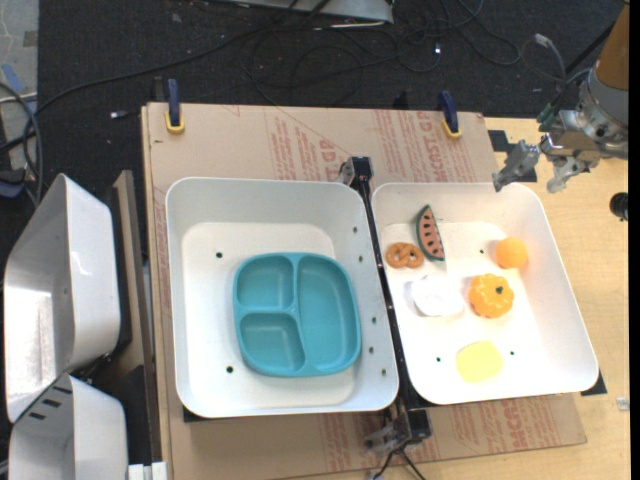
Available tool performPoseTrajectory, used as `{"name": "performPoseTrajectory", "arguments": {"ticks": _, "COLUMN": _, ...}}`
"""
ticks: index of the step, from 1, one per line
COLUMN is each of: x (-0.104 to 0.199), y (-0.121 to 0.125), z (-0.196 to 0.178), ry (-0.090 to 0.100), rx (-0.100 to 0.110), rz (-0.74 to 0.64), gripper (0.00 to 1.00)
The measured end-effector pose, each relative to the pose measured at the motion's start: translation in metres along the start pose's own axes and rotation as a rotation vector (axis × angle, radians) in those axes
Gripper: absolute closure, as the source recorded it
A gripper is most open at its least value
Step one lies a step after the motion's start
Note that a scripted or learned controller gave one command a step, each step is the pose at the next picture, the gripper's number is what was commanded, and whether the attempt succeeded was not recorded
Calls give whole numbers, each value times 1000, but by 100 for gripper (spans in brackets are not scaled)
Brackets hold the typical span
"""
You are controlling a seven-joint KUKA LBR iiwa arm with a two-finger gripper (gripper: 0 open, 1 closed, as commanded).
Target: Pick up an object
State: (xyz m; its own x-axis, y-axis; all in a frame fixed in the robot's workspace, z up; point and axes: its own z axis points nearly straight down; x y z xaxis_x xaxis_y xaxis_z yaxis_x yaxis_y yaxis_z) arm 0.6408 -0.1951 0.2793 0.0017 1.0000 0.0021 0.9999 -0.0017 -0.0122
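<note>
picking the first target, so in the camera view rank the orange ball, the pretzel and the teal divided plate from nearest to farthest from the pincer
The pincer hangs over the right bin's far right corner.
1. Orange ball: right bin, far right part, nearest.
2. Pretzel: right bin, by its left wall, farther.
3. Teal divided plate: middle of the left bin, farthest.

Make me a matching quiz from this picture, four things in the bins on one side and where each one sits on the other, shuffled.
Things:
1. blue divided plate
2. watermelon slice
3. pretzel
4. yellow disc

Places:
A. near front edge of right bin
B. middle of left bin
C. right bin, by the divider between bins
D. back of right bin, beside the pretzel

Pairs: 1-B, 2-D, 3-C, 4-A
</note>
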Motion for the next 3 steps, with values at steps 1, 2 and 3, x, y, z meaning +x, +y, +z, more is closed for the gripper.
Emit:
{"name": "performPoseTrajectory", "arguments": {"ticks": 1, "x": 1, "y": 2, "z": -8, "ry": -3, "rx": -13, "rz": -3, "gripper": 0}}
{"name": "performPoseTrajectory", "arguments": {"ticks": 2, "x": 11, "y": 5, "z": 43, "ry": -2, "rx": -10, "rz": -5, "gripper": 0}}
{"name": "performPoseTrajectory", "arguments": {"ticks": 3, "x": 14, "y": 9, "z": 106, "ry": -2, "rx": -8, "rz": -5, "gripper": 0}}
